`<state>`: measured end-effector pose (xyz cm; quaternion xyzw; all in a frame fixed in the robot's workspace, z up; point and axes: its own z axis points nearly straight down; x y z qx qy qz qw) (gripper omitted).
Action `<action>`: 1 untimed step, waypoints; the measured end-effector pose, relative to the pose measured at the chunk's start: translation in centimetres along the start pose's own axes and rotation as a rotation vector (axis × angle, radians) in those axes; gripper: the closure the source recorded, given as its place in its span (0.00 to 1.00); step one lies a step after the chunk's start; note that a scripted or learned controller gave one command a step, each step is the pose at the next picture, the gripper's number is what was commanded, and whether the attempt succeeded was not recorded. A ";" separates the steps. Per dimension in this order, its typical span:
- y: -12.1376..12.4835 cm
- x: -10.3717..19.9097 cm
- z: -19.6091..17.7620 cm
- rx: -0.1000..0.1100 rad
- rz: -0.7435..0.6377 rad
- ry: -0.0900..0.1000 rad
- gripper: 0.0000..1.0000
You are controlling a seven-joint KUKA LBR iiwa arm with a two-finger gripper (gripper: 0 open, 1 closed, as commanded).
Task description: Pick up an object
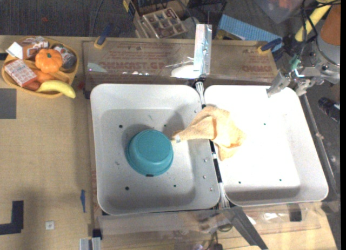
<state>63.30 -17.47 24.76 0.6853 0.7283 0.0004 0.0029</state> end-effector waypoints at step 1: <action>-0.4 5.3 10.5 0.004 0.001 0.003 0.00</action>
